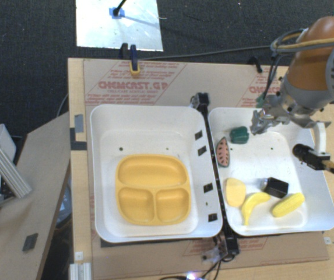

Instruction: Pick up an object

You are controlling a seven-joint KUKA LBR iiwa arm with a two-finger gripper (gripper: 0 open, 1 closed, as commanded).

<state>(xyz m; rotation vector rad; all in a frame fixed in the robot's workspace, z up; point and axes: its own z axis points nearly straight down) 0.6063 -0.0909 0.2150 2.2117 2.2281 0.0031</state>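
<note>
While the gripper [259, 123], grip state unclear, hovers beside the green block [239, 135], watermelon slice [223, 151] lies near.

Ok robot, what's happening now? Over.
Gripper over right bin, beside green toy. Nothing seen held. Watermelon slice, banana, corn lie apart.

Grey arm [324, 57] with orange band reaching in from the right, end effector [259, 123] pointing down-left.

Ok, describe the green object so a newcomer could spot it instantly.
Look in the right-hand white bin, at its far end. The small dark green object sits there beside the gripper. It is the only green item, apart from the yellow pieces at the near end.
</note>
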